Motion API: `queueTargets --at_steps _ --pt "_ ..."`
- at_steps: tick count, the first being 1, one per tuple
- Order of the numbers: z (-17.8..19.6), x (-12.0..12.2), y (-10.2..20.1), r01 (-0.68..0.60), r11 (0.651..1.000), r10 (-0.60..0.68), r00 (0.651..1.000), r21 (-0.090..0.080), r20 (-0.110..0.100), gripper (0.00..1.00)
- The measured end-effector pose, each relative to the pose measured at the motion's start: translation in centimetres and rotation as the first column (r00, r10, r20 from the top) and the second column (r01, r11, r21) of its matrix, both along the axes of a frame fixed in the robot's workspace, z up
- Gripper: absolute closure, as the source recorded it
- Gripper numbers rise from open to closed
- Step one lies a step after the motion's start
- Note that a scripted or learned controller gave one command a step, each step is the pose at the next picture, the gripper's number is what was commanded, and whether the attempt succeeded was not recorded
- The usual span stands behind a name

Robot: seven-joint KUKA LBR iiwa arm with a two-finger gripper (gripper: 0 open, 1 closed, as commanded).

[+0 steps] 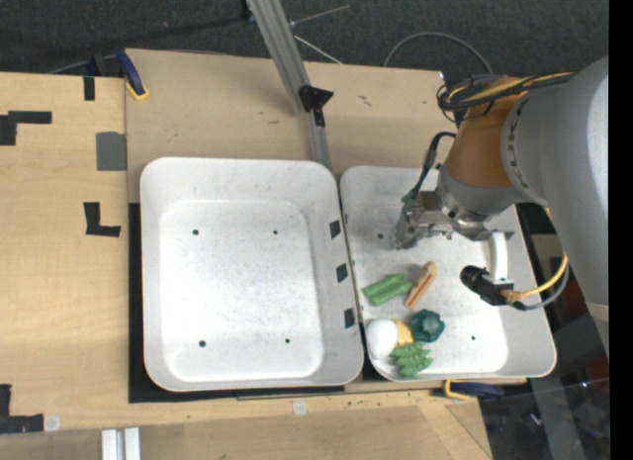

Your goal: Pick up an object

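grey end effector (408,233) low in the right bin (368,196), above the green toy (385,289), grip state unreadable

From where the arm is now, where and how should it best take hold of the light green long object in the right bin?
Grip the light green long object at its middle, coming straight down, closing across its narrow width. It lies flat and slanted; the orange piece sits close by its right end.

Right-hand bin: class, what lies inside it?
Inside the right-hand bin, near its front: a green pod-like toy, an orange carrot-like piece, a white ball, a dark teal lump and a bumpy green piece. The arm covers the bin's far right part.
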State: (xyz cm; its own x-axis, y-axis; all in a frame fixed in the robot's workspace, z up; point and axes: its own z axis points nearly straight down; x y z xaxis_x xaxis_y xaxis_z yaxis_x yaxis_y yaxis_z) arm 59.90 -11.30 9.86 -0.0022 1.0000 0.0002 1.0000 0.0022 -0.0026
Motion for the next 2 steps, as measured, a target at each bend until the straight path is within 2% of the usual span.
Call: queueTargets --at_steps 1,2 --pt "5.9 0.2 0.9 0.000 1.000 0.000 1.000 -0.001 0.007 1.00" --pt "10.7 0.7 0.1 0.001 1.000 -0.001 1.000 -0.001 0.007 1.00"
